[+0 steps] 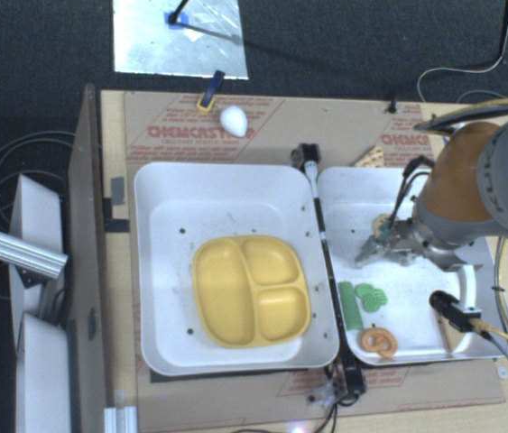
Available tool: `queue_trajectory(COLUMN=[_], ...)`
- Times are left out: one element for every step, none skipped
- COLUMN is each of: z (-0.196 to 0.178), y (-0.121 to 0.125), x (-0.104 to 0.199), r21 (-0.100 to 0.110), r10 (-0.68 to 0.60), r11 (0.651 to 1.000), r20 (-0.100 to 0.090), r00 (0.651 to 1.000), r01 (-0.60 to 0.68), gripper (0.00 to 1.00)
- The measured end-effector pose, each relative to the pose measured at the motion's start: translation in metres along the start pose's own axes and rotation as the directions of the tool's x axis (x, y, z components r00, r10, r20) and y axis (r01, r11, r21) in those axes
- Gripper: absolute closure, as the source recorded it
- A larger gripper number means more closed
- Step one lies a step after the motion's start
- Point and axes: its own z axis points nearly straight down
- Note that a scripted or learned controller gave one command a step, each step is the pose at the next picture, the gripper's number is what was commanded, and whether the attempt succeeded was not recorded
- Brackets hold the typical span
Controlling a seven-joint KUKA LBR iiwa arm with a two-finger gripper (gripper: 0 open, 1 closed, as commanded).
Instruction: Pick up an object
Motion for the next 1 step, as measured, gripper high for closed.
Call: queue_trajectory(z=[-0.0042], y=[0.0674], x=[-0.0368], r21=[-0.012], r10=[0.003], r11=[1.000], r20=[0.006], r00=[1.000], r01=[-0.003], gripper=[0.00])
